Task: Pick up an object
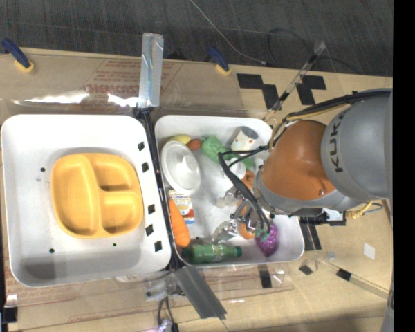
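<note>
Left bin (14, 185): smooth yellow divided tray (97, 192) sitting mid-bin. Right bin (283, 254): glossy white bowl (181, 163) lying near its left wall, orange carrot (180, 227) below it, green plastic bottle (211, 252) lying along the near edge, knobbly purple grapes (267, 239) in the near-right corner. Pincer (238, 216) hanging over the bin's middle; can't tell its opening or any hold.
</note>
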You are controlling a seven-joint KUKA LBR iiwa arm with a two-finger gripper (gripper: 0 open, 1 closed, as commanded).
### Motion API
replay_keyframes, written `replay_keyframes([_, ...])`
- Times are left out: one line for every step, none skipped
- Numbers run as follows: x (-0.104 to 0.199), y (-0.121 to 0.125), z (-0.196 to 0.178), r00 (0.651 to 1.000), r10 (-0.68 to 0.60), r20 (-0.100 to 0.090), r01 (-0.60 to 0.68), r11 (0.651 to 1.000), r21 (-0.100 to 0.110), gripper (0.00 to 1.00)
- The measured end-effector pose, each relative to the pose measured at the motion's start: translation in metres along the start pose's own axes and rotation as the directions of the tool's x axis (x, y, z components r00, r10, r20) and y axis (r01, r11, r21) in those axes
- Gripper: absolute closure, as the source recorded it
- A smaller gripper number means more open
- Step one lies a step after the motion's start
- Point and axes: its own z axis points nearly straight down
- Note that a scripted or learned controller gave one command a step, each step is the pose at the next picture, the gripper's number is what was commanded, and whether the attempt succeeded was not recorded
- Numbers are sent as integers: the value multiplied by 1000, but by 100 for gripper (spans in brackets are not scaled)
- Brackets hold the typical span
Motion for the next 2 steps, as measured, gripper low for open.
replay_keyframes([-4, -1, 2, 999, -45, -5, 45, 999, 1, 0])
replay_keyframes([-2, 0, -5, 998, -54, -18, 54, 999, 2, 100])
